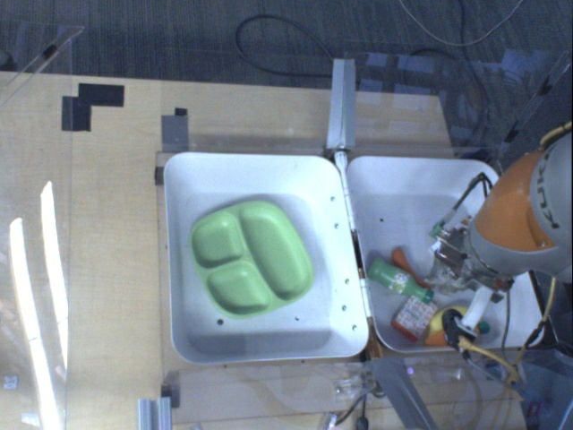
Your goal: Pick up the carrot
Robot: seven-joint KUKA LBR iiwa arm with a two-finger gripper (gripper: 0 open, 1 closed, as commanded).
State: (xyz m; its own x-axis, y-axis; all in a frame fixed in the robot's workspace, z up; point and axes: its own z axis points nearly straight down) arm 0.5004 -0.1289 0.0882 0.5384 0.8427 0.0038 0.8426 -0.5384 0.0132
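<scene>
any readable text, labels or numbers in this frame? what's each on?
None can be read.
Red packet in the right bin: has a printed pattern, too small and blurred to make out.
Green bottle: no legible label.
Black marks on the bench: plain shapes, not letters.
Green tray, carrot, arm: no text seen.

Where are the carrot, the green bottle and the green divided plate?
carrot (402, 261): camera view, on its orange body.
green bottle (390, 276): camera view, on its green body.
green divided plate (278, 254): camera view, on its largest compartment.
</scene>
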